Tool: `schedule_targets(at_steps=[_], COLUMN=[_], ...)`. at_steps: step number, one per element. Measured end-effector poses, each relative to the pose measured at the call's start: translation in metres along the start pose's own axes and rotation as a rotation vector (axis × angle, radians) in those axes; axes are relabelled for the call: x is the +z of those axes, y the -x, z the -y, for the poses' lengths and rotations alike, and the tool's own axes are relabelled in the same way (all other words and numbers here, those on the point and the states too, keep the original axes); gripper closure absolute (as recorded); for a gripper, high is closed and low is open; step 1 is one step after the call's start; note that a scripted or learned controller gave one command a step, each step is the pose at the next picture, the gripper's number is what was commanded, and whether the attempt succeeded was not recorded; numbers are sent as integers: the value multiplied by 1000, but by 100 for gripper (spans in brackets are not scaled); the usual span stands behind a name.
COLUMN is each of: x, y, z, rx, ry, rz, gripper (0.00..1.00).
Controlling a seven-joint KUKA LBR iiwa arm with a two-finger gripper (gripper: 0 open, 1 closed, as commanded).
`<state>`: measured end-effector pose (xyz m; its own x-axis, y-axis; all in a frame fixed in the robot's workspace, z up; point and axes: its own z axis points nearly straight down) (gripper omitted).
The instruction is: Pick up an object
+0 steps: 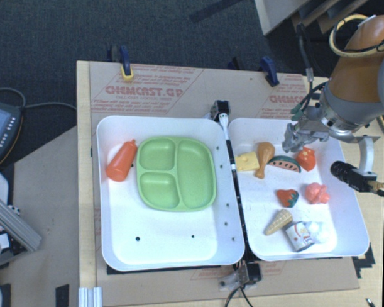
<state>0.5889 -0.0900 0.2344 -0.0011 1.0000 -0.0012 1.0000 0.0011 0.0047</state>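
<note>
Grey gripper [297, 139] low over right bin [352, 240], finger state unclear | toy watermelon slice [285, 163] and tomato [307, 159] just beside it | green divided plate [177, 173], left bin [113, 241]

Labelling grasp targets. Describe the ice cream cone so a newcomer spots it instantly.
Look in the right bin, toward its near edge. The ice cream cone lies on its side just left of the small carton, below the strawberry. It is the only tan, ridged, pointed piece; its neighbours are red, pink or printed.
</note>
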Motion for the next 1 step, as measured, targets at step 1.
schedule_targets(at_steps=[1], x=[0], y=[-2], z=[3], rx=[0], ry=[-4], rz=[-1], gripper=[100])
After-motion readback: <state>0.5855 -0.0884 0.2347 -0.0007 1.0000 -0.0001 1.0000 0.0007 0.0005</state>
